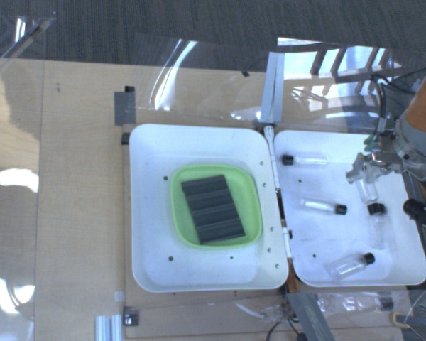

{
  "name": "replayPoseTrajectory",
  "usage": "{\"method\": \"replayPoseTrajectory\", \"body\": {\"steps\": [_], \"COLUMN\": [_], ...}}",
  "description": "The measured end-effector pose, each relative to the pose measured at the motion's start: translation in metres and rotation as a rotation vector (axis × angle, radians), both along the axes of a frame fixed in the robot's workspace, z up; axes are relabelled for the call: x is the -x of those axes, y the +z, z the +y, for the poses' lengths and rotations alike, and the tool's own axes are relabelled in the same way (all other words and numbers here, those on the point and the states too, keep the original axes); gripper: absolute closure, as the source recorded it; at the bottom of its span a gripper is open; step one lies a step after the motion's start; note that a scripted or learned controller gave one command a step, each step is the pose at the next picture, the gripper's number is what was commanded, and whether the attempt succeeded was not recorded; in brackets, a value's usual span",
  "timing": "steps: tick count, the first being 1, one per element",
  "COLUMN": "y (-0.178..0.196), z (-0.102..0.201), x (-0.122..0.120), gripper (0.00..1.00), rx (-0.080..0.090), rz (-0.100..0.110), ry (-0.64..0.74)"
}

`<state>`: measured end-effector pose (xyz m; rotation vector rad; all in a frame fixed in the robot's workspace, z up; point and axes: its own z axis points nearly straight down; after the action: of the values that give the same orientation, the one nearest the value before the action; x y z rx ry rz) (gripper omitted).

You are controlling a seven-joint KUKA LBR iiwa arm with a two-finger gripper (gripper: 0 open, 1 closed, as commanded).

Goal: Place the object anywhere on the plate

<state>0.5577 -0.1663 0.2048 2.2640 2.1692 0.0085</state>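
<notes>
1. Vial (375,215), clear with a black cap, is my guess at the intended object: it lies in the right bin (412,272), just below the gripper (363,178) and well to the right of the green plate (250,206).
2. Whether the pincer is spread or pressed together I cannot tell; its tips blur into clear glass, and nothing is plainly pinched.
3. Likely failure: the smooth round vial rolls or slips out as the tips close, or they close on air because the transparent body is hard to locate.
4. A second risk: the plate already carries a dark ribbed block (212,209) covering most of its middle, so a vial dropped there could roll off the ridges and over the rim.
5. Other vials lie right of the plate: one at the bin's top left (303,160), one nearer the plate at mid-height (324,206), one low down (353,263). Any could be nudged.
6. Between vial and plate stands the raised divider (277,190) where the two bins meet; a low carry could clip it.
</notes>
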Motion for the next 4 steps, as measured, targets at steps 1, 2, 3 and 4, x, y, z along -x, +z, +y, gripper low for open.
{"method": "replayPoseTrajectory", "body": {"steps": [1,2,3,4], "y": [0.0,0.035,0.067,0.013], "z": [0.0,-0.034,-0.025,0.029], "x": [0.0,0.04,0.069,0.069], "gripper": [0.0,0.0,0.0,0.0], "rx": [0.0,0.002,0.002,-0.001], "rz": [0.0,0.001,0.0,0.004], "ry": [0.0,-0.008,-0.077,-0.156]}}
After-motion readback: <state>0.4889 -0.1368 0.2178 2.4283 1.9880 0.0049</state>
